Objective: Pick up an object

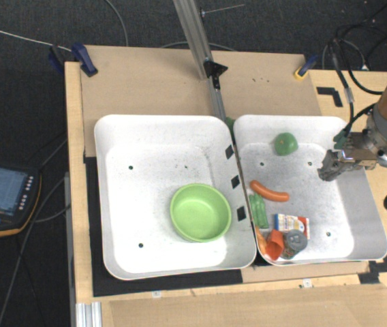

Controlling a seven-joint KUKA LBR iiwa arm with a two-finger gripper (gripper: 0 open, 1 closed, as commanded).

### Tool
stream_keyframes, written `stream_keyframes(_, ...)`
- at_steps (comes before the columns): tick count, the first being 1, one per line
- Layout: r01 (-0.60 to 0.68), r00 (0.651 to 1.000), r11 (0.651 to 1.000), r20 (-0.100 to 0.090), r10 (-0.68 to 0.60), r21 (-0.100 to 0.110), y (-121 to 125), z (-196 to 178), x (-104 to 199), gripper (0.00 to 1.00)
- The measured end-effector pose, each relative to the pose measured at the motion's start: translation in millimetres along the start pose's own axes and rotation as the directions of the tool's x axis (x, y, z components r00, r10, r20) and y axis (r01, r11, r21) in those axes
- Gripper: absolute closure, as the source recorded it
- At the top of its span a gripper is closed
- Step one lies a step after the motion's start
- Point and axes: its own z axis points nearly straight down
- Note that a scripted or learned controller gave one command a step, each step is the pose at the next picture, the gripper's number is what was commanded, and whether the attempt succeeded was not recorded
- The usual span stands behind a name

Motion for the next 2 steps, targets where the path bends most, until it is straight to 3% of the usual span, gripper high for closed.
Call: stream_keyframes(2, 0.004, 1.000, 1.000, -0.001, -0.004, 0.005, -12.0, 9.6, 114.4, 1.00)
